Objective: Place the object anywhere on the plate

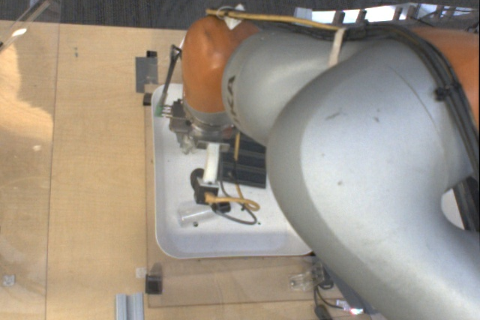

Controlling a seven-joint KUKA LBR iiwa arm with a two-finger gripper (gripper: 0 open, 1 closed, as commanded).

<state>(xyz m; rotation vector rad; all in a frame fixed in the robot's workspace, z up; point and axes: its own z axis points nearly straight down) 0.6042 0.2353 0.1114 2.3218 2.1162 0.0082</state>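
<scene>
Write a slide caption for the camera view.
Grey arm with an orange band reaches over the white bin, hiding much of it; a small clear piece lies on the bin's floor.

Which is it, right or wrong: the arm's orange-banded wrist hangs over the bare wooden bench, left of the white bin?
Wrong. The orange-banded wrist hangs over the white bin itself, not over the bare wooden bench left of it. The camera view shows the wrist above the bin's far end.
</scene>
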